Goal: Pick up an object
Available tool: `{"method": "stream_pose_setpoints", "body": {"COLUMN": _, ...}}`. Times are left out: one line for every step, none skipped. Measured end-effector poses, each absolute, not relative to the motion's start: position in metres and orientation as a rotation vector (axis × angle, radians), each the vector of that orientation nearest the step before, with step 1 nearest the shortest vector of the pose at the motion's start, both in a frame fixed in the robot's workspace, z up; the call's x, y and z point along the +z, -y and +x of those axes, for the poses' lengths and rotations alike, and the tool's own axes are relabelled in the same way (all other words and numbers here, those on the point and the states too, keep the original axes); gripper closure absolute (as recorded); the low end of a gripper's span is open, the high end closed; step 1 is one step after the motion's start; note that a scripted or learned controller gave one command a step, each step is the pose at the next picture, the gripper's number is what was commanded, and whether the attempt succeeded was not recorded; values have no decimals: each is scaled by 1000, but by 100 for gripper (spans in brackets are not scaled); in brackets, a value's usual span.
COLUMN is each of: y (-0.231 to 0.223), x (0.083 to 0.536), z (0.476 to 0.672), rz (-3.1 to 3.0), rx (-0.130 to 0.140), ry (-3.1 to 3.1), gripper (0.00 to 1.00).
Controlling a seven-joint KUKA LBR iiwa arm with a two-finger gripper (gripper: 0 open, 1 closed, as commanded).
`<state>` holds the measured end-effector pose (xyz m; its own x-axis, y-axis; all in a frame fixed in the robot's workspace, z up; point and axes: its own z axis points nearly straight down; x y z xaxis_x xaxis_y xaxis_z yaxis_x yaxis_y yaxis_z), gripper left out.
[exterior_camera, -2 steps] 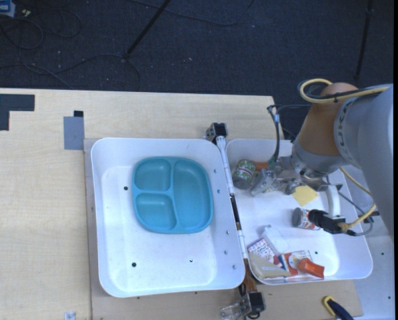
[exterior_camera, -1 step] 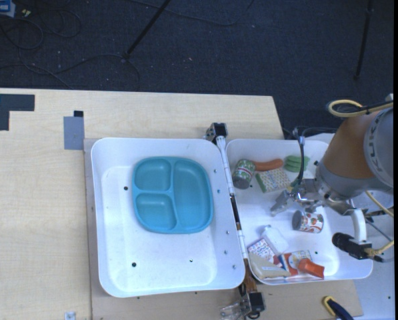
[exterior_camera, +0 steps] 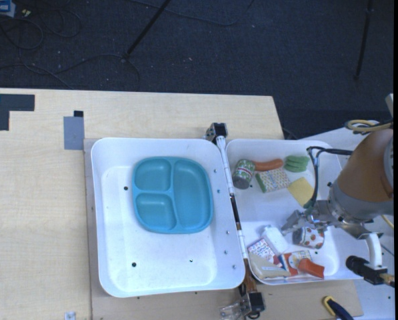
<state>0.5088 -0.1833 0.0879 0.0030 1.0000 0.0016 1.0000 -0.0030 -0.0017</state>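
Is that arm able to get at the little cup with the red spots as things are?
Probably yes. The gripper hangs right over the spotted cup in the right bin, and nothing lies on top of the cup. The white block beside it may crowd the approach.

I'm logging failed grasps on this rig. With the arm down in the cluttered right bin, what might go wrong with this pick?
1. The gripper sits low among packed items; the small patterned cup lies right beside it, so the fingers may nudge it away rather than enclose it.
2. The white block and the flat packets lie close together, so a grasp could catch two things or slip.
3. The yellow sponge lies just behind the wrist and may get pushed.
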Motion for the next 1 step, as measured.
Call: {"method": "stream_pose_setpoints", "body": {"y": 184, "x": 96, "z": 509, "rz": -2224, "rx": -2, "ry": 2208, "gripper": 100}}
